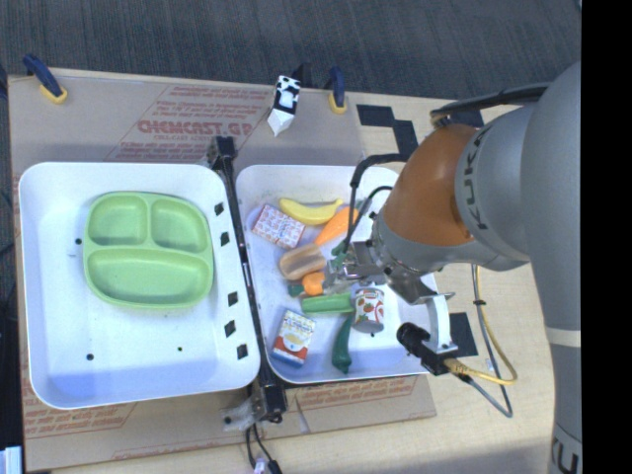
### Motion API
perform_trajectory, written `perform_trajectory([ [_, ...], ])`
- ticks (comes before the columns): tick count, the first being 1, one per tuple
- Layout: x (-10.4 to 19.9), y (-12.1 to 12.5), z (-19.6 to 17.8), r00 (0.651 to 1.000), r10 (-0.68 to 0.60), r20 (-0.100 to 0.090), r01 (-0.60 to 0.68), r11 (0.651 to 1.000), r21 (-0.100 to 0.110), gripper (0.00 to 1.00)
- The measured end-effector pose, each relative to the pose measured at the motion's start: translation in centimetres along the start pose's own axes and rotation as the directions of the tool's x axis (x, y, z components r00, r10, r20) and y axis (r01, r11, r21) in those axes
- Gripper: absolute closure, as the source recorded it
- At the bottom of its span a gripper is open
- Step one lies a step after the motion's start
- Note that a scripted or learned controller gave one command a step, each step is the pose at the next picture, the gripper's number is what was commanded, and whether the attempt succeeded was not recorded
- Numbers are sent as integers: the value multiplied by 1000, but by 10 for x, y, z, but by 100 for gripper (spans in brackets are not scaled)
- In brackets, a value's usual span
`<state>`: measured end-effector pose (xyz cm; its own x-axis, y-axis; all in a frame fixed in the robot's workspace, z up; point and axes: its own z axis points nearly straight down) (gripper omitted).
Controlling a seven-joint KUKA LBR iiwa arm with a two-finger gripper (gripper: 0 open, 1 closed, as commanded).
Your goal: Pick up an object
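My gripper (pixel 343 268) is low inside the right bin (pixel 259 188), in the middle of a heap of toy food. Right beside it lie a tan hot dog bun (pixel 299 260), a small orange piece (pixel 313 284) and a green cucumber (pixel 325 304). A red and white can (pixel 368 309) sits just under the wrist. Farther back are a yellow banana (pixel 307 210), an orange carrot (pixel 335 226) and a pink patterned box (pixel 277 227). The arm hides whatever is directly beneath the gripper.
A small juice carton (pixel 294 337) and a dark green pepper (pixel 342 349) lie near the right bin's front wall. The left bin (pixel 39 363) holds a green divided plate (pixel 148 248). A black divider (pixel 235 255) separates the bins.
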<state>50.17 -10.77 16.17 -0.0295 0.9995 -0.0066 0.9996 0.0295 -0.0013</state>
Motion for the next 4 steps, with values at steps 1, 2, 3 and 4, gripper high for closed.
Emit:
perform_trajectory([
  [1, 0, 1, -10, 1000, -4, 2, 4, 1000, -2, 100],
  [2, -29, 7, -133, 1000, 23, -4, -23, 1000, -5, 100],
  [3, -28, 7, -133, 1000, 23, -5, -23, 1000, -4, 0],
  [4, -28, 7, -133, 1000, 23, -5, -23, 1000, -4, 0],
])
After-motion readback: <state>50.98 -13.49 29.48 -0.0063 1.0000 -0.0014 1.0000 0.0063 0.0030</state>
